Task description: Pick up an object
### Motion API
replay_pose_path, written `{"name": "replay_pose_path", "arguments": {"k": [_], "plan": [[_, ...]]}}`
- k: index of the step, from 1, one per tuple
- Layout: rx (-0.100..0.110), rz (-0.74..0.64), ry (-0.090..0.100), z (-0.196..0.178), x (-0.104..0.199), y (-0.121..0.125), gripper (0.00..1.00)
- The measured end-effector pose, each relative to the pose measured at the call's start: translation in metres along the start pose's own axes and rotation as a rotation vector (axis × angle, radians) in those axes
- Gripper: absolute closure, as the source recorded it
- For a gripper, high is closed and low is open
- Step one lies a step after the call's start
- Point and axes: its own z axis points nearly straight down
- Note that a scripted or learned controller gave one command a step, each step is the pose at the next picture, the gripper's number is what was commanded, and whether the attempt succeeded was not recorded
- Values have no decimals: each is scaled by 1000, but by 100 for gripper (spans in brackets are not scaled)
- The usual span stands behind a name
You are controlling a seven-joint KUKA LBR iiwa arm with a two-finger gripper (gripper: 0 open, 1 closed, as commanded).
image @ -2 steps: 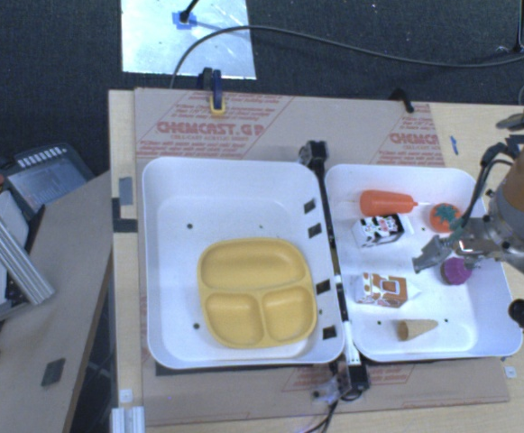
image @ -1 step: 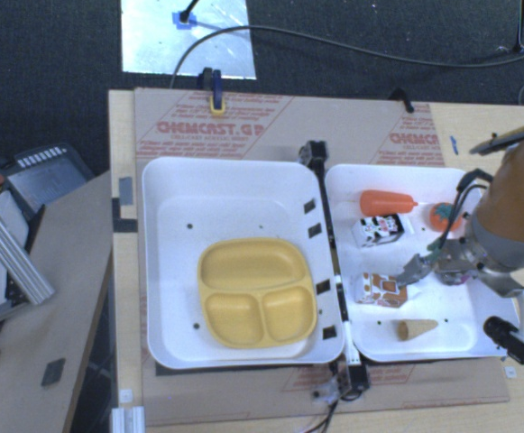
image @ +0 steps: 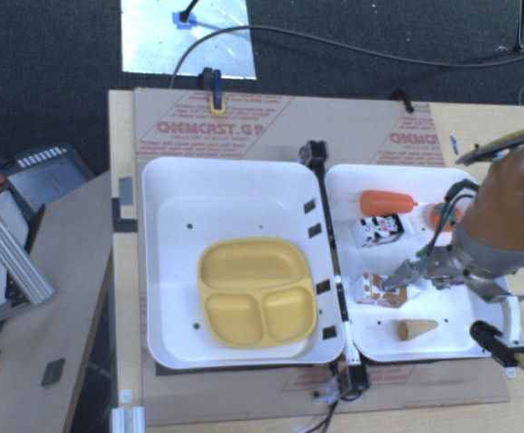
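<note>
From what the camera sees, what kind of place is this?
Probably a robotics lab bench: two white bins clamped on cardboard, a robot arm reaching in, cables across the floor.

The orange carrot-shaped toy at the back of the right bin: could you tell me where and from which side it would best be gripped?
Probably across the middle of the carrot, from straight above. It lies flat, long axis left to right, so fingers closing front to back would span its narrow width. A black-and-white item sits close in front, leaving little room there.

We read "CHEMCAST GP" in red capitals on the brown paper-faced sheet [image: 243, 120] under the bins, left of centre. The same print recurred at its right corner, only partly legible.
</note>
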Motion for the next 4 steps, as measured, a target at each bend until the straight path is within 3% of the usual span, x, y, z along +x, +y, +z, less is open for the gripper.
{"name": "replay_pose_path", "arguments": {"k": [1,4], "plan": [[-7,-1,1,-13,1,3,100],[-3,-4,-3,-163,10,1,100]]}}
